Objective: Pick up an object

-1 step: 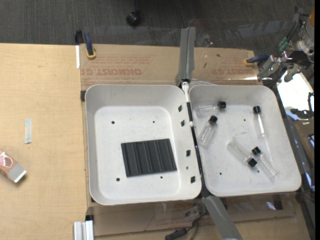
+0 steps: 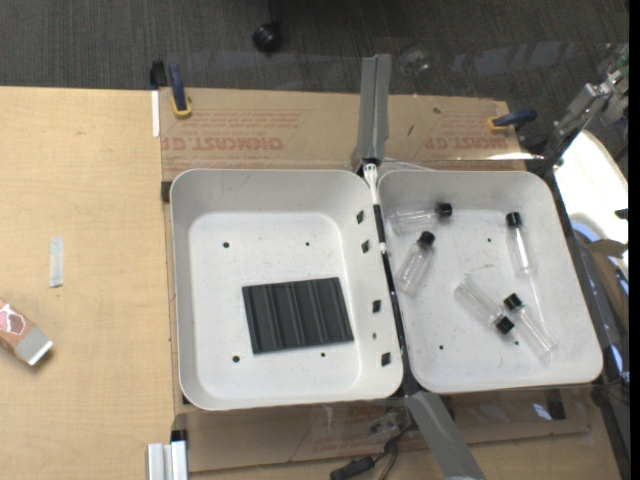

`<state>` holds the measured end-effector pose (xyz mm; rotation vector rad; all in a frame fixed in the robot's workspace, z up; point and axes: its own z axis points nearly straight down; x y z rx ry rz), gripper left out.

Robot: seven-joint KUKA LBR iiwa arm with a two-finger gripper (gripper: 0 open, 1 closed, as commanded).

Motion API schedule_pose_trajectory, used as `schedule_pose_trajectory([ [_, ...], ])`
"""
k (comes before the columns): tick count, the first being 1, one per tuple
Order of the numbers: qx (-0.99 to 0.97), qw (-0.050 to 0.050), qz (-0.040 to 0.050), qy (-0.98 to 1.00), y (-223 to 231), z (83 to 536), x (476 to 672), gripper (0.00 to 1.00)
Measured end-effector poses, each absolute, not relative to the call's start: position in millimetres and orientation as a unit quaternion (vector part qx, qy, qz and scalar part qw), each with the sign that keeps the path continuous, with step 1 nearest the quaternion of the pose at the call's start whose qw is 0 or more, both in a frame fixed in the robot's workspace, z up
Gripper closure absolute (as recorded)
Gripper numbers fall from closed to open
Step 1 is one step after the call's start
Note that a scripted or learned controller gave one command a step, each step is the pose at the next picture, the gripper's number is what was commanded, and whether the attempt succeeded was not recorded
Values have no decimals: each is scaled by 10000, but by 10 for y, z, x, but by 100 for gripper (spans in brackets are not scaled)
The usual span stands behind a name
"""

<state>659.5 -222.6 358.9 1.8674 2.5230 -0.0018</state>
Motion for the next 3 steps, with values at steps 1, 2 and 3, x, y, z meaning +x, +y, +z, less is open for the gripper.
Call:
schedule_pose_trajectory([
  [1,5934,19,-14,8049,-2213,3674,6607,100],
  [2,7059,4,-9,7083,-2219,4410,6596,100],
  [3,7371,4,-8,6758,-2220,4410,6596,100],
])
